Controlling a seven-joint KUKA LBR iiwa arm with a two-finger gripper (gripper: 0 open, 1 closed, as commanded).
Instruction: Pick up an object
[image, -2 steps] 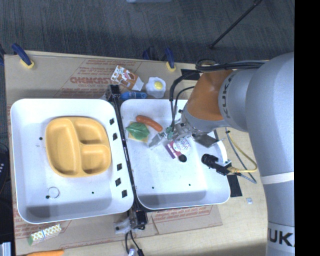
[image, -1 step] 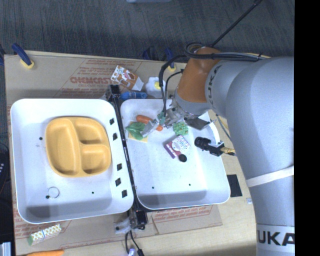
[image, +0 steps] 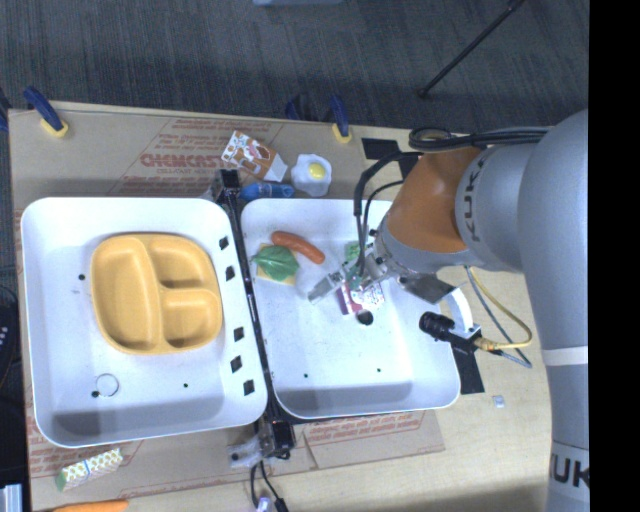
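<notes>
My gripper (image: 348, 290) is low in the middle of the right bin (image: 330, 385), under the orange-banded wrist. A small pink and white object (image: 361, 297) lies right at its tip; I cannot tell whether it is gripped. Just below that sits a small round black thing (image: 365, 318). An orange sausage-shaped toy (image: 298, 246) and a green and yellow toy (image: 275, 264) lie to the gripper's upper left. A bit of another green thing (image: 352, 252) peeks out beside the wrist.
The left bin (image: 50, 330) holds a yellow divided tray (image: 157, 291). Behind the bins on the cardboard are a small printed carton (image: 245, 152), a blue item (image: 265, 190) and a white and yellow toy egg (image: 312, 173). A packet (image: 90, 467) lies at the front left.
</notes>
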